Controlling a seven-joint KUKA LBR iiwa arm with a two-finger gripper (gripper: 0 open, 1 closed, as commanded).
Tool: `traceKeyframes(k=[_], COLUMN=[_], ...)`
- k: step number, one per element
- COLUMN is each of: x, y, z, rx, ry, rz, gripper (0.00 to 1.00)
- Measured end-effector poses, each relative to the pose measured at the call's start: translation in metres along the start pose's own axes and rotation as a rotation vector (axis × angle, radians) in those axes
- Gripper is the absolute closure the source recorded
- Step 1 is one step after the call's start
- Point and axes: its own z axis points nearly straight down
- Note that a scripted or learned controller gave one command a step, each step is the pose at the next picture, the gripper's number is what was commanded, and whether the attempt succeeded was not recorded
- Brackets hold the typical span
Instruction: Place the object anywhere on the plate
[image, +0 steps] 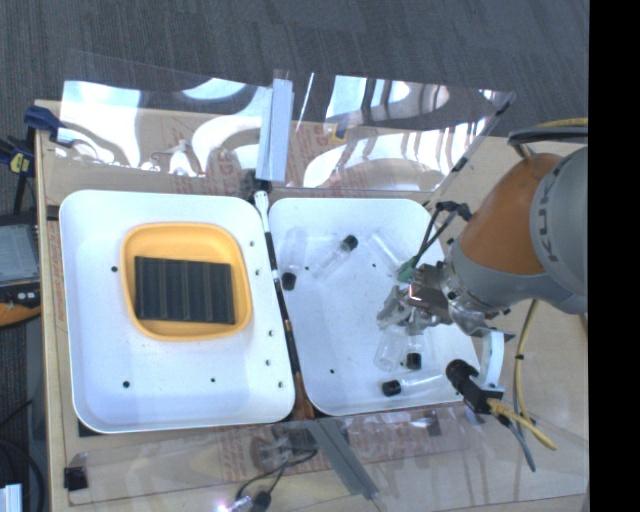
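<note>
A yellow plate (186, 280) with a dark ridged middle lies in the left bin (90, 330). Several clear plastic vials with black caps lie in the right bin (340, 370): one near the far left (334, 256), one toward the near edge (405, 384), and one (394, 352) just under the gripper. A loose black cap (288, 281) sits by the divider. My gripper (405, 312) hangs low over the right part of the right bin, above that clear vial. Whether it touches any vial is unclear.
The grey and orange arm (520, 240) reaches in from the right over the right bin's far corner. Yellow and black cables (520, 415) trail past the bin's near right corner. A clear shield (290, 120) stands behind both bins.
</note>
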Motion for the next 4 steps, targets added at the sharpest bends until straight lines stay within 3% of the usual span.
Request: traceKeyframes(k=[2, 3, 4], x=[0.077, 0.108, 0.162], y=[-0.028, 0.04, 0.072], z=[0.011, -0.012, 0.014], rx=[0.003, -0.003, 0.0], ry=[0.001, -0.001, 0.0], rz=[-0.252, -0.483, -0.605], gripper=[1.0, 1.0, 1.0])
